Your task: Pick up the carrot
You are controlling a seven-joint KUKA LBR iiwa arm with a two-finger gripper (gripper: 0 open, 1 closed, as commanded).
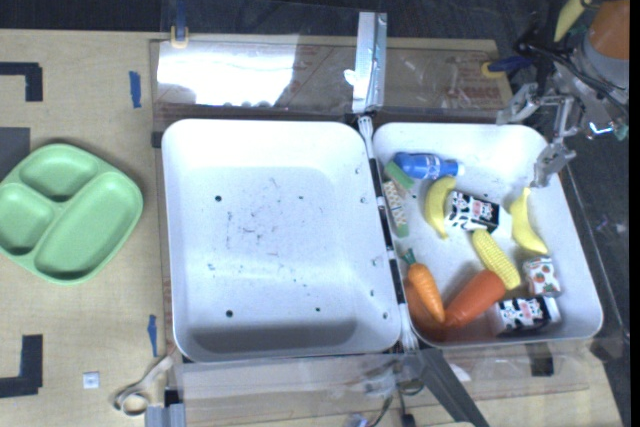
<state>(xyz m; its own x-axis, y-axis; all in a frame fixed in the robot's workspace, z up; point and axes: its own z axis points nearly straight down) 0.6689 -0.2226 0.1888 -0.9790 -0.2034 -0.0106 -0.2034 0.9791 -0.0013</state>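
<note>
You are looking down on 2 white bins side by side. The carrot (423, 293) is lying in the right bin (585, 300), in its near left corner, right against the divider wall between the bins. Its green stub is pointing toward the far side and its orange body is running toward the near rim. A second orange-red tapered piece (476, 298) is resting just beside it on the right, touching it at the near end.

The gripper (548, 155) is hanging over the far right corner of the same bin, well apart from the carrot. At this angle you cannot tell whether it is spread or closed, and you are seeing nothing held in it.

Between the gripper and the carrot the bin is holding a clutter of toys. A blue bottle (424, 165) is lying near the far wall. 2 bananas are curving there, 1 (437, 204) near the middle and 1 (526, 225) by the right wall. A corn cob (495, 258) is lying slantwise just above the orange-red piece, and a cow-patterned carton (527, 313) is sitting at the near right.

The left bin (265, 230) is showing scuffs on its floor. A green divided plate (66, 212) is sitting on the bench at the far left.
</note>
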